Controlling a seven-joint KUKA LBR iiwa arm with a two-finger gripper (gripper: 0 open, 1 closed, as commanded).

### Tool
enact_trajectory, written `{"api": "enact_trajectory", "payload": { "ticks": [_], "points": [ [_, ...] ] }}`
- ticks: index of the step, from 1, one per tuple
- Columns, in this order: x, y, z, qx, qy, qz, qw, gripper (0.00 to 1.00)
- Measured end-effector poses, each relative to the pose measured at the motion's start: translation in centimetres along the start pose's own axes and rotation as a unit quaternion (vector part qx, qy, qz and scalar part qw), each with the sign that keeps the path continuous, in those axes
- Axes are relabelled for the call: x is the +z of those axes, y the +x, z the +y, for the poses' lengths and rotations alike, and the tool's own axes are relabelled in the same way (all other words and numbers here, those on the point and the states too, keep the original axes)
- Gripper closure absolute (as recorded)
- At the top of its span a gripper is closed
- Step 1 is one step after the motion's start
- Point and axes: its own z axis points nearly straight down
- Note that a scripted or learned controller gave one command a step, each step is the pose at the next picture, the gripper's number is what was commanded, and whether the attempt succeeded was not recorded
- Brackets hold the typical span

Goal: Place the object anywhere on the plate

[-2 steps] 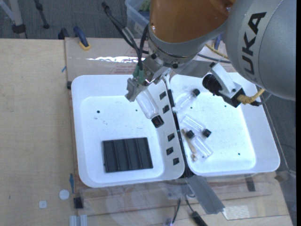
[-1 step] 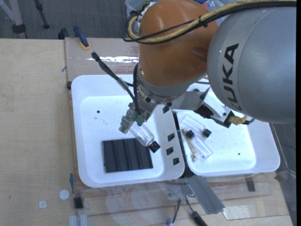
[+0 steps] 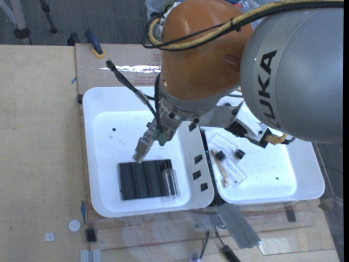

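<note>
Overhead, the grey arm [image 3: 294, 59] is reaching in from the right, its big orange band [image 3: 202, 45] bulging above the wrist and hiding much of the bench [image 3: 38, 146]. A yellow and black cable is looping over the band. From the wrist, the arm is slanting down and to the left into the left bin [image 3: 103, 124], ending in the gripper [image 3: 140, 153], which is hovering at or just above the upper left edge of the dark ribbed plate [image 3: 146, 179]; whether it is open or closed, I cannot tell. The plate is lying directly below the gripper, towards the near wall of the bin. A small clear tube [image 3: 170, 181] is lying on the plate's right end, below and to the right of the gripper. Further right, the right bin [image 3: 294, 184] is holding more clear tubes [image 3: 229, 157] and small dark bits.
</note>
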Motion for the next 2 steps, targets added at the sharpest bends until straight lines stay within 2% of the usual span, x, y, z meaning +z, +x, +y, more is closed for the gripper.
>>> {"api": "enact_trajectory", "payload": {
  "ticks": [1, 2],
  "points": [
    [7.5, 2.2, -0.8, 0.146, 0.001, 0.001, 0.9893, 0.0],
    [22.5, 0.8, -2.6, 0.268, -0.001, 0.0, 0.9635, 0.0]
  ]
}}
